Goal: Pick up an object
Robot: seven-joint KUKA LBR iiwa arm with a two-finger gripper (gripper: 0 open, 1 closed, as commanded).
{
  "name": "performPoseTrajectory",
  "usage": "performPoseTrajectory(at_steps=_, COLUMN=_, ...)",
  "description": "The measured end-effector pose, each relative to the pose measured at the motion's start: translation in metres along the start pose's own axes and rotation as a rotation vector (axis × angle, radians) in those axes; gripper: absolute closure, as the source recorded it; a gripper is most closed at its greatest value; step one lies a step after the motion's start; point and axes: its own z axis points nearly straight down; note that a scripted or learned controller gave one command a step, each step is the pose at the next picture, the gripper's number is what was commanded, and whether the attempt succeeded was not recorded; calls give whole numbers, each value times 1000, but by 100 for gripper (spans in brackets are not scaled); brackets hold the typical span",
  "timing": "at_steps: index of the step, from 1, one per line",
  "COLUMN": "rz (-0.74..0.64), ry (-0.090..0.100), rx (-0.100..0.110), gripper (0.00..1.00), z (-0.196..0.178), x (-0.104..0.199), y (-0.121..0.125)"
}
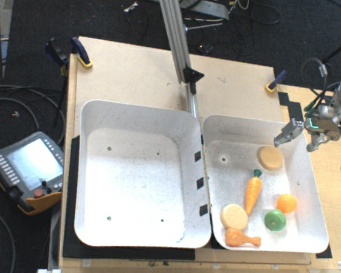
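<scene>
camera view | gripper (302, 137) hovering over right bin (311, 185) upper edge, jaws spread, grasping nothing | tan disc (271, 158) lying just below | carrot (253, 193), orange (286, 203), green ball (275, 220), cream disc (234, 216), drumstick (241, 237) crowding nearby | left bin (99, 118) sitting beside on counter (135, 74)

The arm reaches in from the right, gripper (301, 137) hanging over the right bin's far right corner, its two fingers spread apart.

A robotics lab. A teach pendant (27, 171) lies on dark carpet among loose cables (2, 107). Clamps (82, 54) pin the plywood tabletop (140, 77).
</scene>
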Motion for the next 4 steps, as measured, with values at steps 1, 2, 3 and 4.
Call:
performPoseTrajectory(at_steps=1, rz=0, ry=0, rx=4, gripper=0, z=44, x=5, y=2)
performPoseTrajectory(at_steps=2, rz=2, ry=0, rx=5, gripper=0, z=89, x=1, y=5)
performPoseTrajectory(at_steps=3, rz=2, ry=1, rx=6, gripper=0, z=152, x=-2, y=8)
performPoseTrajectory(at_steps=4, rz=2, ry=-1, rx=-2, gripper=100, z=138, x=-2, y=10)
